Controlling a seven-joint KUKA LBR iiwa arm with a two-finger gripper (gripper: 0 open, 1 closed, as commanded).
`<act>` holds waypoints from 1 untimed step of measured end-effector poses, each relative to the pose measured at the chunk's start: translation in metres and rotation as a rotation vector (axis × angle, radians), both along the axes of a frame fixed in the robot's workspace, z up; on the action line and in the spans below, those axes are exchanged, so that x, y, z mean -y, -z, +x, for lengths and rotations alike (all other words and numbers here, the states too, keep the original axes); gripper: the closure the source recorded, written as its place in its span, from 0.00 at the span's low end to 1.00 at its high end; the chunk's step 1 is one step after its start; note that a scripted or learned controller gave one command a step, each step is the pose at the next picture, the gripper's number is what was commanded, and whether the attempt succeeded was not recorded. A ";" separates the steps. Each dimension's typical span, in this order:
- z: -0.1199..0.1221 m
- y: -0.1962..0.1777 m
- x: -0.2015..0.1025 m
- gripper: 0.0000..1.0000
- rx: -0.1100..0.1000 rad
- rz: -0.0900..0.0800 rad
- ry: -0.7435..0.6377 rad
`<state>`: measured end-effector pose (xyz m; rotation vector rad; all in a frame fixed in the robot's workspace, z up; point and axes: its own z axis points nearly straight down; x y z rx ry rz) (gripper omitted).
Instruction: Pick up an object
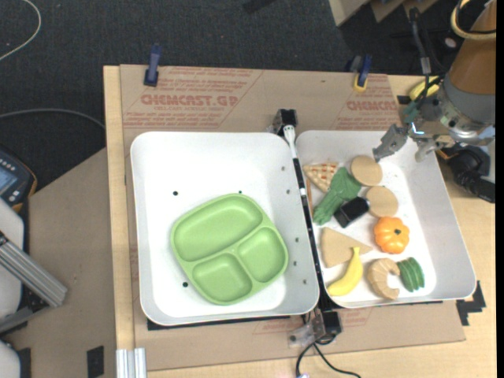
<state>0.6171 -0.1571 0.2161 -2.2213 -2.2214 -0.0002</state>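
Overhead, the tool (408,142) hangs above the far edge of the right bin (450,211), its two grey fingers spread apart with nothing between them. Toy food crowds this bin: a waffle wedge (320,175) by the inner wall, a green vegetable (337,194), a black block (352,209) touching it, two tan discs (365,170) (383,202), an orange pumpkin (391,235), a tan wedge (336,246), a banana (347,274) near the front edge, a bread roll (383,277), and a green ridged piece (411,273). Left bin (153,211) carries a green divided plate (228,247). Both sit on the counter (197,93).
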 end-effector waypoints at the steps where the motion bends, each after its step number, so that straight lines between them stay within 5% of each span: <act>1: -0.058 0.113 -0.023 0.00 -0.002 0.004 0.003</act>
